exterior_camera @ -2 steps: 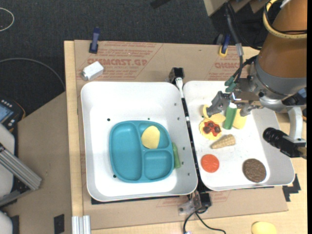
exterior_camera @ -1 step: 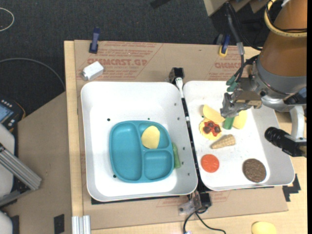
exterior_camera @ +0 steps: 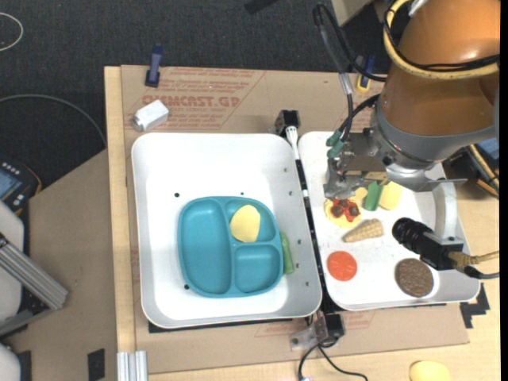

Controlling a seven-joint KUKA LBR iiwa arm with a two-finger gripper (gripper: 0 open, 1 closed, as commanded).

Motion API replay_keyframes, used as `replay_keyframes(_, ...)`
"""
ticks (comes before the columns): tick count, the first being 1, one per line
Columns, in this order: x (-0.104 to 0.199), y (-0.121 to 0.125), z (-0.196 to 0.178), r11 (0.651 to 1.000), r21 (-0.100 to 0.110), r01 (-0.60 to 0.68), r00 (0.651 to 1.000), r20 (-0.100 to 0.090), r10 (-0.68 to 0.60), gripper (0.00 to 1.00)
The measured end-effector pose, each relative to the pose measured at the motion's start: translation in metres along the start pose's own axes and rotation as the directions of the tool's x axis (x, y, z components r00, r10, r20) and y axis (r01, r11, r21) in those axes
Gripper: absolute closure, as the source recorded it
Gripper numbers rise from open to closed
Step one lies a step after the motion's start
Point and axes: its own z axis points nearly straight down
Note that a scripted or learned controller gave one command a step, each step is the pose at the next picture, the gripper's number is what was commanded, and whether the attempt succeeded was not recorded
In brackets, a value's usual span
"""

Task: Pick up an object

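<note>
Camera view, right of centre: we find the gripper [exterior_camera: 343,187] over the right-hand bin [exterior_camera: 373,290], with a small red object [exterior_camera: 344,208] at its tip. We cannot tell whether it is open or closed, or gripping anything. We note 1 tan cone [exterior_camera: 363,230] just below and 1 orange disc [exterior_camera: 342,266] lower in the frame.

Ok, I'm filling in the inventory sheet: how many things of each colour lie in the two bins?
Teal: 1, plate
Yellow: 2, left-bin lump, right-bin lump
Green: 2, left-bin strip, right-bin piece
Red: 2, disc, small cluster
Brown: 1, flat round
Tan: 1, cone
Total: 9
</note>
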Motion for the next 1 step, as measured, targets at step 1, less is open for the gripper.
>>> replay_keyframes(1,-0.0632,-0.0038,0.0721,1.0,0.013,-0.016,1.0,0.004,0.016,1.0)
